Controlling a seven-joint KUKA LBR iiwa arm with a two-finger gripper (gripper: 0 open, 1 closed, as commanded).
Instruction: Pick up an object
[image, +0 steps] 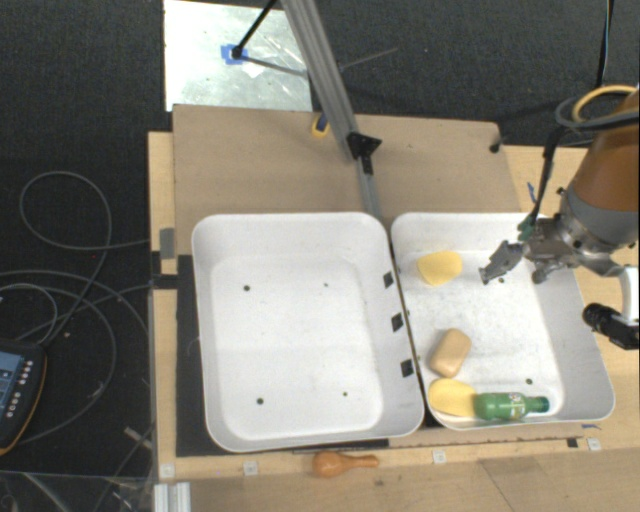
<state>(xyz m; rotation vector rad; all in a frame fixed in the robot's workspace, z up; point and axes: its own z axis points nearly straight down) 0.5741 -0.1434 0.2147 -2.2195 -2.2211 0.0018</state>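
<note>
The right bin (565, 340) holds several objects. A pale yellow lump (440, 267) lies near its far left corner. A tan block (450, 352) sits lower down, with a second yellow piece (452, 397) and a green bottle (510, 405) lying along the near wall. My gripper (520, 267) hangs over the far right part of this bin, to the right of the pale yellow lump and apart from it. Its fingers (497, 267) are spread open with nothing between them.
The left bin (290, 330) stands beside the right one. An orange pear-shaped object (345, 462) lies on the bench in front of the bins. A grey pole (335, 90) slants in from the top toward the bins' shared edge. Cables trail on the floor at left.
</note>
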